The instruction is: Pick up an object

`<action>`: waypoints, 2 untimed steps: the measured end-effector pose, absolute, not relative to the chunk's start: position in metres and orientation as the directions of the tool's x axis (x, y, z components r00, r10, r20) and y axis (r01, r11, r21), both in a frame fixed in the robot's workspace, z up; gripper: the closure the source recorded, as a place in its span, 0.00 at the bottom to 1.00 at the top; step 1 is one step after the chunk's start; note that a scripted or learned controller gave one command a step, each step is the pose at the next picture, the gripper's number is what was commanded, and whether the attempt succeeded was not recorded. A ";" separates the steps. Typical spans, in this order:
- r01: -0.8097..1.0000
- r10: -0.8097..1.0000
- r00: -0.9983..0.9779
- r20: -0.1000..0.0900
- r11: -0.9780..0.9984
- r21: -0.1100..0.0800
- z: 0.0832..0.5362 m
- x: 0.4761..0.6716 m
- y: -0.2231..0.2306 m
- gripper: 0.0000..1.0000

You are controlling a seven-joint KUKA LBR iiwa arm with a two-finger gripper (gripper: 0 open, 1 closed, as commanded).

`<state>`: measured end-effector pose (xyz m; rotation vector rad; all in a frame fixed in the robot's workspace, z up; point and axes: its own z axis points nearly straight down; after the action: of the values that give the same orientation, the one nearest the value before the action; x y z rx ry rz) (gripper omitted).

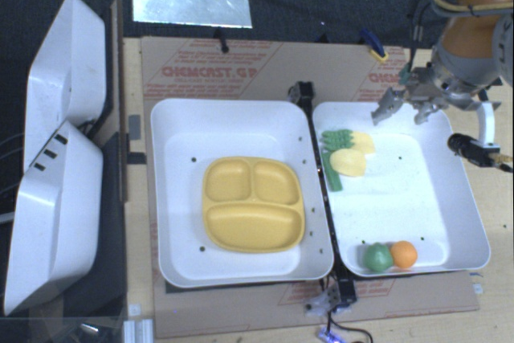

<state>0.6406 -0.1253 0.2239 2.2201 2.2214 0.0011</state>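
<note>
Hovering at the far right corner of the right bin, your gripper sits above the rim with its fingers spread apart and nothing between them, so you are carrying no load yet. Look at what is on offer: a pale yellow piece lies on a green leafy piece against the bin's left wall, well apart from your fingers. An orange ball and a green ball touch each other at the near edge, probably rolled there because that side sits lowest. In the left bin a yellow divided plate lies flat in the middle. My guess is the yellow piece is your nearest target, though the wall beside it crowds one finger.
</note>
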 end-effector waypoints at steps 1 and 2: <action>1.000 1.000 0.001 0.001 -0.001 -0.007 0.079 0.637 -0.133 0.00; 1.000 1.000 -0.001 0.000 0.001 0.001 0.085 0.647 -0.129 0.00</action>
<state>0.6472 -0.1285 0.0847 2.2194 2.2218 0.0014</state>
